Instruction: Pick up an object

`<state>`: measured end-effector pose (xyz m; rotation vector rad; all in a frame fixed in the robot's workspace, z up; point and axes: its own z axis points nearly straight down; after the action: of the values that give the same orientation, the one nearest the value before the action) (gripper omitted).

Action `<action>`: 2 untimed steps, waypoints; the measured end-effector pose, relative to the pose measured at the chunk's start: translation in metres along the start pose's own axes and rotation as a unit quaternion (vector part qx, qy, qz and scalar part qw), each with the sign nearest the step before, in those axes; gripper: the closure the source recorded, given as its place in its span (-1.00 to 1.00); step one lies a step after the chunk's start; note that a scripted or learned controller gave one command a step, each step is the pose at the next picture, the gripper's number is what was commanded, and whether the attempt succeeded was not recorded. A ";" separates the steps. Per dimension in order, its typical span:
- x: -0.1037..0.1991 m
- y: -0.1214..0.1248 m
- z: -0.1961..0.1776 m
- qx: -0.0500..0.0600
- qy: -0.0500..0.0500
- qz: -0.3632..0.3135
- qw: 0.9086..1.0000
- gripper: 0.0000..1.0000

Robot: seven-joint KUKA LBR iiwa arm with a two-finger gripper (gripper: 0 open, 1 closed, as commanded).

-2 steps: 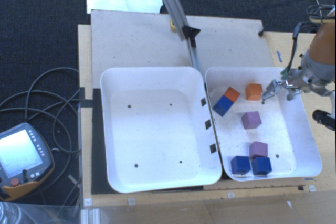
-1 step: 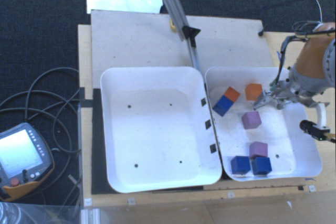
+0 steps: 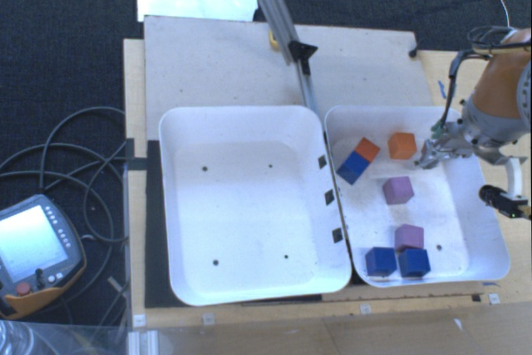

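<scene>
Here your gripper (image 3: 429, 155) hangs beside the orange cube (image 3: 402, 145) near the right bin's (image 3: 490, 262) far edge, likely lining up; its grasp you cannot tell.

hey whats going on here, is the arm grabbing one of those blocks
The arm's gripper sits low in the right bin, just right of an orange block. No block shows between its fingers. Purple and blue blocks lie further along the same bin, with two blue ones at its near end.
</scene>
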<state>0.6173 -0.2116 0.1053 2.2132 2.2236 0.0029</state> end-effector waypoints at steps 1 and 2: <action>0.002 0.002 -0.045 -0.001 0.000 0.000 1.000 1.00; 0.004 0.004 -0.090 -0.001 0.000 0.000 1.000 1.00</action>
<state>0.6213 -0.2077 0.1948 2.2112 2.2217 0.0052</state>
